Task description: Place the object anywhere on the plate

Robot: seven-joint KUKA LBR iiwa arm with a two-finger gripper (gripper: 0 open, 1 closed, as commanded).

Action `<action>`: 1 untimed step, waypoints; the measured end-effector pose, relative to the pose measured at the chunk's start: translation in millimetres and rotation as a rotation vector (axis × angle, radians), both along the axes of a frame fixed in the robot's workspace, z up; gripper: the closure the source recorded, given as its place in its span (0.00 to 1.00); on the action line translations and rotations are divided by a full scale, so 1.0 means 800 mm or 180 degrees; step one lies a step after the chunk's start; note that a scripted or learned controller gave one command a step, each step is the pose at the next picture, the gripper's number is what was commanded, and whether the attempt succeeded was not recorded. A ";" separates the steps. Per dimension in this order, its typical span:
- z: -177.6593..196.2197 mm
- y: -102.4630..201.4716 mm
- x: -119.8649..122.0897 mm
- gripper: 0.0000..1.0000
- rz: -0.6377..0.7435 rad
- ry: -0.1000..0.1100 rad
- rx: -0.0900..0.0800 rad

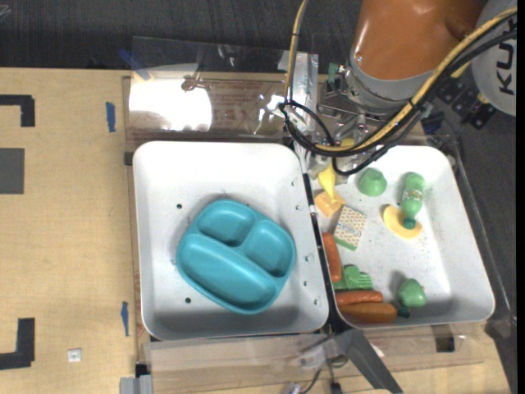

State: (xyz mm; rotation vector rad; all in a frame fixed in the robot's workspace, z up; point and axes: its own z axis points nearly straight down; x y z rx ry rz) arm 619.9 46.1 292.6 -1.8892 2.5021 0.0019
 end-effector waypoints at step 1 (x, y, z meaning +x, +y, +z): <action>0.070 0.038 -0.020 1.00 0.1423 -0.0023 -0.0006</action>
